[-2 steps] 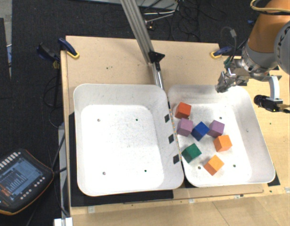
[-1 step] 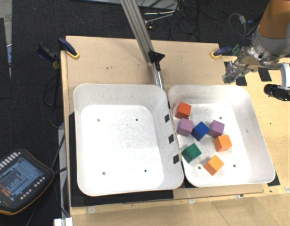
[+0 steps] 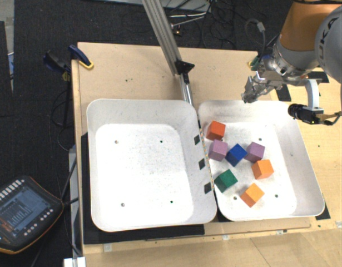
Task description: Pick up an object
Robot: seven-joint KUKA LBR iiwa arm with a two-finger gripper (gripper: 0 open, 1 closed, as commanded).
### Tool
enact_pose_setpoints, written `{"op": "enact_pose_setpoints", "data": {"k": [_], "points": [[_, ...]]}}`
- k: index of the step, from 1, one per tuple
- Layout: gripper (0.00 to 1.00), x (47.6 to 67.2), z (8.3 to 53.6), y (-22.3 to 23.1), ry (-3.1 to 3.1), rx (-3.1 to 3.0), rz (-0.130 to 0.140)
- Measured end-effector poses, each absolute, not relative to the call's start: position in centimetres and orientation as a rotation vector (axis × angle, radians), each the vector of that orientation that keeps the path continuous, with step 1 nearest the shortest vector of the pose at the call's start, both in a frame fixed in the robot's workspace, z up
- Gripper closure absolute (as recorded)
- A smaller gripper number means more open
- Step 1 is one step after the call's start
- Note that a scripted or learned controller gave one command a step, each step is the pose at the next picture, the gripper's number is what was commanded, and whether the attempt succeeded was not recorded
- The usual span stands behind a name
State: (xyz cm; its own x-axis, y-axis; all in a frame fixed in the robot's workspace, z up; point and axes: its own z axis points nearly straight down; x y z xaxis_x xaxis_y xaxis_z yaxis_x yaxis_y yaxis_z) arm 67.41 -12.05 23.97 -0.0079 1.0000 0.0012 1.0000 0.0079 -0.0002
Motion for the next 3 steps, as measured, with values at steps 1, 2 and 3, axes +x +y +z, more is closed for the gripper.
{"op": "enact_pose_setpoints", "data": {"k": [1,2,3], "points": [[1.0,66.8,24.6,-6.4,-2.23,-2.211,-0.003],[1.0,66.9,25.3,-1.1,-2.231,-2.212,-0.003],[1.0,68.0,25.2,3.9,-2.231,-2.213,-0.004]]}}
